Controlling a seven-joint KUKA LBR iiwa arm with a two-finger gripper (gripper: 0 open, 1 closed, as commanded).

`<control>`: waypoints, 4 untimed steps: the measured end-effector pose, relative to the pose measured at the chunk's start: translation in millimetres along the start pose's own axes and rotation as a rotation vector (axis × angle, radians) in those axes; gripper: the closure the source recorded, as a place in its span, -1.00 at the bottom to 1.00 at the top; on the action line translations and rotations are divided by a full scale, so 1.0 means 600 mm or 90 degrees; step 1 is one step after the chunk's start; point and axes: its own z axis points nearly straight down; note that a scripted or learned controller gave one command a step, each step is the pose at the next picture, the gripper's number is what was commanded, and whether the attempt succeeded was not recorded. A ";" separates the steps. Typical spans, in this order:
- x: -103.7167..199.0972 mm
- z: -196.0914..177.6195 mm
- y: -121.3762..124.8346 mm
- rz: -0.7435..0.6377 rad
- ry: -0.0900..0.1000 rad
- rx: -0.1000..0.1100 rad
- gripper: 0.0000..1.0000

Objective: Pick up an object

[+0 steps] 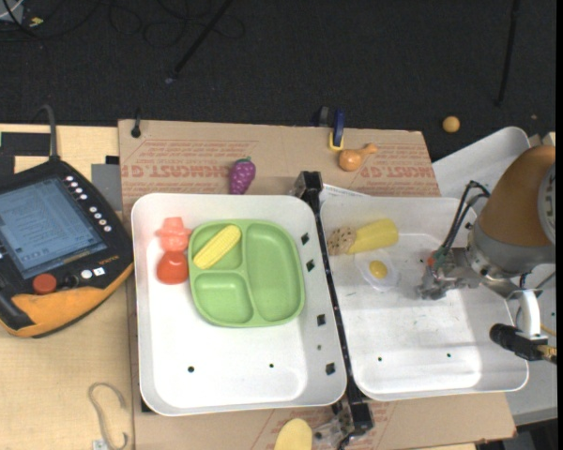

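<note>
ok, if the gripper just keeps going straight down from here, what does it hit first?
Probably bare floor of the right bin. The gripper hangs over it, right of the small yellow piece; height is unclear.

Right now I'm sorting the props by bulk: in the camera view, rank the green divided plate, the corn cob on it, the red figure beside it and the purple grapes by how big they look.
1. green divided plate
2. red figure
3. corn cob, close to the figure, so that order is unsure
4. purple grapes
</note>
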 end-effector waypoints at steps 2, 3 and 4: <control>0.008 -0.200 -0.012 0.000 -0.002 -0.004 1.00; 0.005 -0.217 -0.012 0.000 -0.001 -0.001 1.00; 0.091 -0.198 -0.013 -0.002 0.001 0.001 1.00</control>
